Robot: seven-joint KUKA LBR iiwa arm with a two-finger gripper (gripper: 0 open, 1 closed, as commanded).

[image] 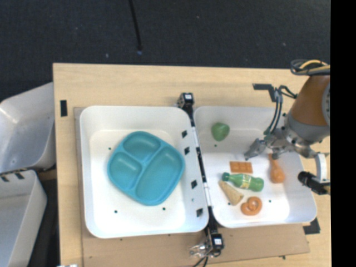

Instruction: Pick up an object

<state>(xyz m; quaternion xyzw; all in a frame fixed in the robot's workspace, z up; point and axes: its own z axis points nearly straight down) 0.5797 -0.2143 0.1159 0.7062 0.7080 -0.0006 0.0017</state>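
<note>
The left bin [89,204] holds a blue divided tray [146,167]. In the right bin [300,207] the gripper [266,149] hangs with spread fingers, between a green pepper [220,130] and an orange carrot [277,172].
</note>
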